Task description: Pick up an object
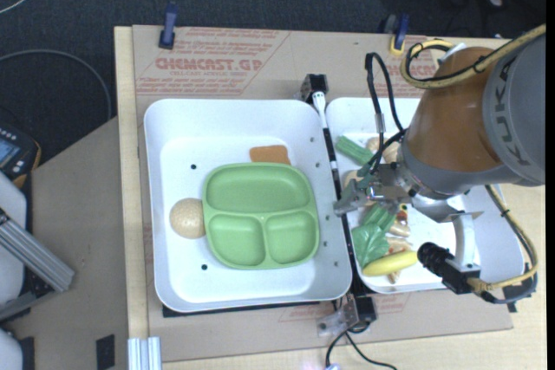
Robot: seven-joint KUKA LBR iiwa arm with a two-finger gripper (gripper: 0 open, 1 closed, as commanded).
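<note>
Grey arm (473, 130) covering right bin (494, 225), gripper (368, 191) blurred among clutter

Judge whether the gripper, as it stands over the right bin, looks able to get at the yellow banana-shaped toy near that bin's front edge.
Probably yes. The yellow toy lies uncovered in the right bin, just below the gripper, beside a green item.

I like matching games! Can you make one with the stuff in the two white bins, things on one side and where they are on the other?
Things:
1. green tray
2. tan ball
3. orange piece
4. banana

Places:
A. right bin, near the front
B. middle of the left bin
C. behind the tray
D. left of the tray, touching it

Pairs: 1-B, 2-D, 3-C, 4-A
</note>
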